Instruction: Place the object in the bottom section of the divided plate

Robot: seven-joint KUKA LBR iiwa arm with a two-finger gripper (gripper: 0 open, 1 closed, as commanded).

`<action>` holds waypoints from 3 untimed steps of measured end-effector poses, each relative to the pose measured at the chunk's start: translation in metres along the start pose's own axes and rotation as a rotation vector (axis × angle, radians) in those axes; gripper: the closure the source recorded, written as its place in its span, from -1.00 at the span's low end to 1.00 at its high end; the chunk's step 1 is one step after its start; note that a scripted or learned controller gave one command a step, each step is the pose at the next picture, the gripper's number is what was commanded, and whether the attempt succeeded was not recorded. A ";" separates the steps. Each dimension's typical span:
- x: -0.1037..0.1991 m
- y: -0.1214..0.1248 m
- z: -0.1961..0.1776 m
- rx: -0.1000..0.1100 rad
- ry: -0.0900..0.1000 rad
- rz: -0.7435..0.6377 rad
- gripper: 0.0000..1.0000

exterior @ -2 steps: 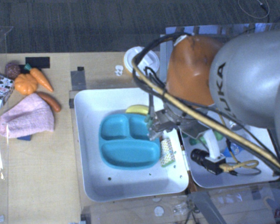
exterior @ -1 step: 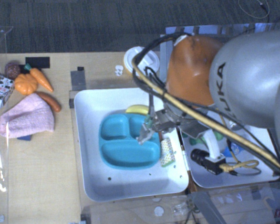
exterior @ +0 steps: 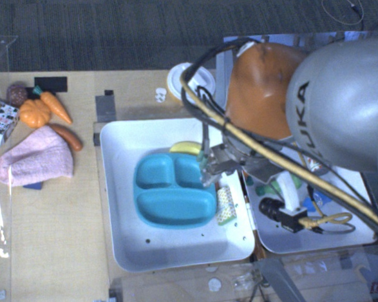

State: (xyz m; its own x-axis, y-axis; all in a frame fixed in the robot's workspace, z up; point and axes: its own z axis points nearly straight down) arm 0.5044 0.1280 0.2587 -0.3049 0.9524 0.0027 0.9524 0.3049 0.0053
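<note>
A blue divided plate (exterior: 172, 190) lies in the left white bin (exterior: 125, 203), with two small sections at the top and one wide section at the bottom. A yellow banana (exterior: 184, 148) rests just beyond the plate's upper right edge. My gripper (exterior: 208, 171) hangs over the plate's right rim, near the upper right section. A pale green and white dotted item (exterior: 226, 204) lies beside the plate's lower right corner. The wide bottom section holds nothing.
The right bin (exterior: 350, 236) is mostly covered by my arm and holds several small items, one green. On the bench at left lie a pink cloth (exterior: 33, 158), a carrot (exterior: 57, 106), a small pumpkin (exterior: 33, 113) and other toy foods.
</note>
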 end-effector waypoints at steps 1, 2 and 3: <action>0.000 0.000 0.000 0.000 0.000 0.000 -1.00; -0.001 0.001 -0.010 -0.002 0.001 -0.002 1.00; -0.021 0.029 0.034 0.004 -0.003 -0.088 1.00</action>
State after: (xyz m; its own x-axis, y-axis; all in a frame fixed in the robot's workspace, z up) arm 0.5386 0.1174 0.2245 -0.3878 0.9217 -0.0003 0.9217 0.3878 0.0014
